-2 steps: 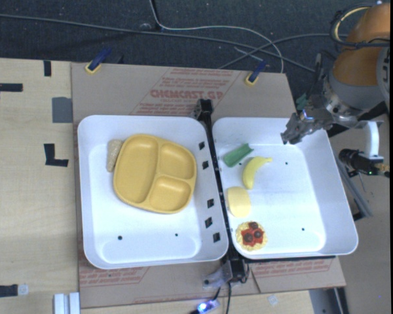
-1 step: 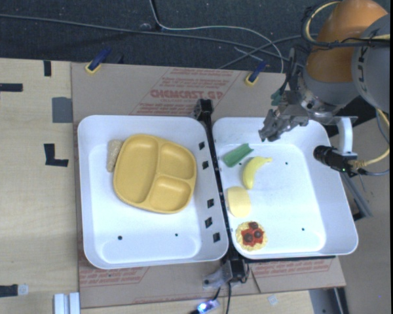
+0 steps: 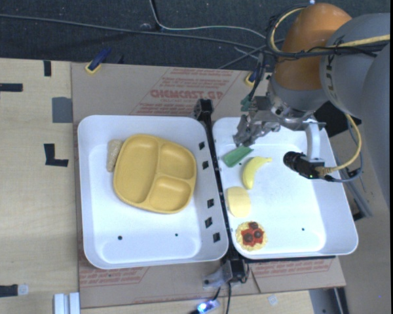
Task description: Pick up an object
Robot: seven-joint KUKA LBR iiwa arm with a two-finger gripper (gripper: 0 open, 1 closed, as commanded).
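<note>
My gripper [image 3: 247, 135] hangs over the far left corner of the right bin [image 3: 314, 221]. Just below and in front of it lies a small green piece [image 3: 236, 156] on the bin floor, touching or almost touching the gripper's tip. A yellow banana [image 3: 253, 170] lies right beside the green piece. Nearer the front are a pale yellow block [image 3: 239, 201] and a round pizza-like toy with red dots [image 3: 251, 235]. I cannot see whether anything is held.
The left bin [image 3: 98, 227] holds a yellow divided plate [image 3: 154, 173] with a tan piece [image 3: 112, 154] tucked at its left edge. A black divider [image 3: 213, 175] runs between the bins. The arm's body and a black cable fitting [image 3: 301, 163] overhang the right bin's far right.
</note>
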